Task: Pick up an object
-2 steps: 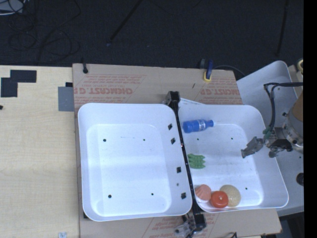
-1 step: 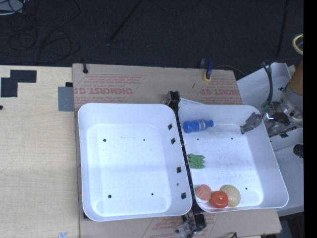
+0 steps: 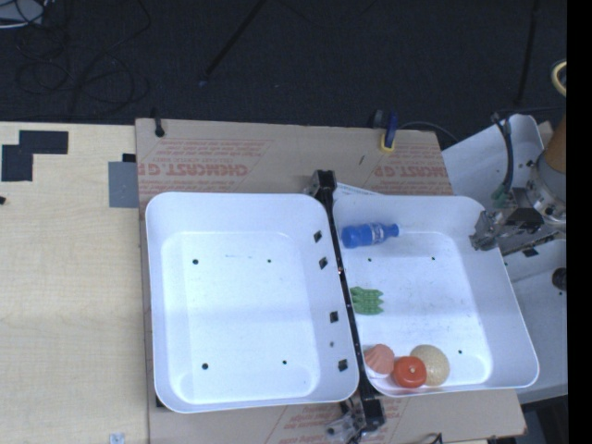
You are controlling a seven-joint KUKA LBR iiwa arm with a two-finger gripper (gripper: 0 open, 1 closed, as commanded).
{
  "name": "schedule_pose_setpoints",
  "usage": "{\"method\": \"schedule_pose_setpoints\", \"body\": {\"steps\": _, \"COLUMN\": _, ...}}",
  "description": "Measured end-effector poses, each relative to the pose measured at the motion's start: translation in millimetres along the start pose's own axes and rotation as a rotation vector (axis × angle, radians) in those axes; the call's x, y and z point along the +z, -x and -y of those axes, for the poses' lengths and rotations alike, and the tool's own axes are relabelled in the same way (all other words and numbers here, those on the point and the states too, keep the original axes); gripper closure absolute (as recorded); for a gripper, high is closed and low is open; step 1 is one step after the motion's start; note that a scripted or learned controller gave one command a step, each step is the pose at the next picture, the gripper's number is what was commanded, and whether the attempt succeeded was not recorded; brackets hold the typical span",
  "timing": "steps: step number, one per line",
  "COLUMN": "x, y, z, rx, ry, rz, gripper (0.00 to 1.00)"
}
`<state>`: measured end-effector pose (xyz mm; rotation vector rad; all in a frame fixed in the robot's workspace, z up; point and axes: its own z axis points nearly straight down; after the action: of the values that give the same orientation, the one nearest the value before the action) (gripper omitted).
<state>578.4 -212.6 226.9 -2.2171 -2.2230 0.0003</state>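
You have two white bins side by side, the left bin (image 3: 242, 299) in the middle of the frame and the right bin (image 3: 435, 285) toward the right. In the right one, count one blue bottle (image 3: 369, 235) at the upper left, one green item (image 3: 366, 301) at the left wall, and three small round things at the lower edge: one pink piece (image 3: 378, 358), one red cap (image 3: 409, 372) and one tan ball (image 3: 432, 363).

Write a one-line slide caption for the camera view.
Gripper at the right bin's far right rim; inside lie a blue bottle, a green toy and three round pieces.
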Motion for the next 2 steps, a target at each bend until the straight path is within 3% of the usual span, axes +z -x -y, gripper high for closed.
{"method": "schedule_pose_setpoints", "body": {"steps": 1, "x": -4, "y": -75, "z": 40, "rx": -0.003, "ry": -0.004, "rz": -0.003, "gripper": 1.00}}
{"method": "schedule_pose_setpoints", "body": {"steps": 2, "x": 43, "y": -137, "z": 88, "rx": -0.002, "ry": -0.011, "rz": -0.004, "gripper": 1.00}}
